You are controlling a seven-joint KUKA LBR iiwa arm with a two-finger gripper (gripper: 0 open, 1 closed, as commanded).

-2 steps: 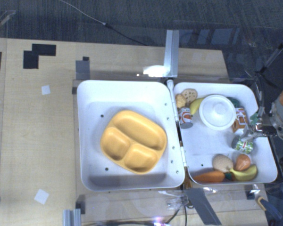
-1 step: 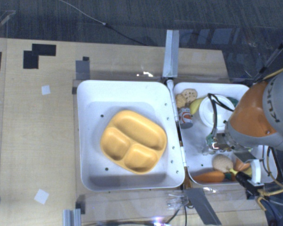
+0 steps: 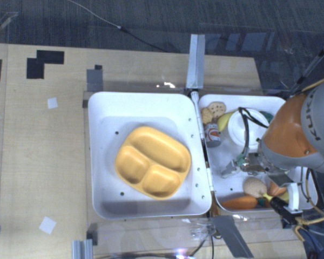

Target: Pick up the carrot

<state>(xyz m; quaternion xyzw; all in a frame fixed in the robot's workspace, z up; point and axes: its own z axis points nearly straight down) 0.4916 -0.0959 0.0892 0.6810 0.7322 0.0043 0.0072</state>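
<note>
Grey metal gripper (image 3: 233, 167) was hanging low over the middle of the right bin (image 3: 221, 190), poking out from under the arm's orange band (image 3: 285, 131). Honestly couldn't tell how its jaws stood, too small and cluttered there, and nothing clearly sat between them. Just below it sat a beige round potato-looking thing (image 3: 254, 186), and right under that the carrot (image 3: 238, 202) lay flat along the bin's near wall, apart from the gripper. Further up were a small can (image 3: 213, 134), cookies (image 3: 213, 111) and a white cup (image 3: 241, 128). Left bin (image 3: 102, 144) had a yellow divided tray (image 3: 152, 161).
</note>
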